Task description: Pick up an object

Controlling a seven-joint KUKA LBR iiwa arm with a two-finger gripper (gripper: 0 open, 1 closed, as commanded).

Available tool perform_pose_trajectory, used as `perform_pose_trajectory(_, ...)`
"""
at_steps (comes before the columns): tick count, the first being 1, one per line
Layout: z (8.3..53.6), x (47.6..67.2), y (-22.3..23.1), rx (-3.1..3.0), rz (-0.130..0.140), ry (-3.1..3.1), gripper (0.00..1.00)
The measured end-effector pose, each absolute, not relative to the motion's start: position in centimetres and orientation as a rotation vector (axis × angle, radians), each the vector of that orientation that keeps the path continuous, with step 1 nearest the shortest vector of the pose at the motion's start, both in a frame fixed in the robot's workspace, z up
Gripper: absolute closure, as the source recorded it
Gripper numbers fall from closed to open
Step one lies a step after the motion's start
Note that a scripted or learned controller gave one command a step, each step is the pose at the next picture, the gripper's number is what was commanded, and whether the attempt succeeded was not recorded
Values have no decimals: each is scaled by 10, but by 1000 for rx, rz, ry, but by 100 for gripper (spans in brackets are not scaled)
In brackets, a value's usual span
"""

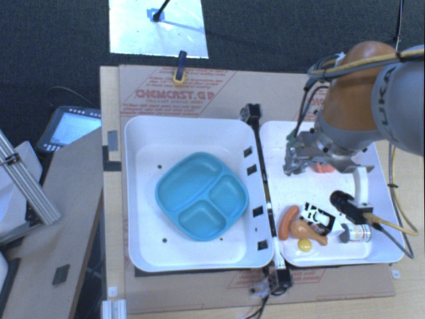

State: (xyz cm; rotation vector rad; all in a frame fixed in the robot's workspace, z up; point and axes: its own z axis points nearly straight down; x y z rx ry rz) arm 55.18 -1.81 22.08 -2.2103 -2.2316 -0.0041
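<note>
My gripper [294, 165] hangs over the upper left part of the right bin [275, 150], with the grey and orange arm coming in from the right. A small salmon-pink object [325, 169] lies just right of the gripper, partly hidden by the wrist. Nearer the bin's front lie an orange sausage-shaped piece [287, 222], a tan piece [309, 231], a small yellow ball [304, 245], a black-and-white item [319, 215] and a small silver cylinder [358, 232]. Nothing shows between the fingers.
The left bin [143, 141] holds a blue divided plate [201, 195]. A black divider strip [260, 171] runs between the two bins. A tablet [66, 130] and a metal rail [26, 181] sit off the bench to the left.
</note>
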Motion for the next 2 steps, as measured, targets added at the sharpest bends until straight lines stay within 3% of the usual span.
perform_pose_trajectory(1, 221, 542, 42, -2208, -4, -2232, 100)
perform_pose_trajectory(2, 231, 546, 92, -2210, -4, -2232, 100)
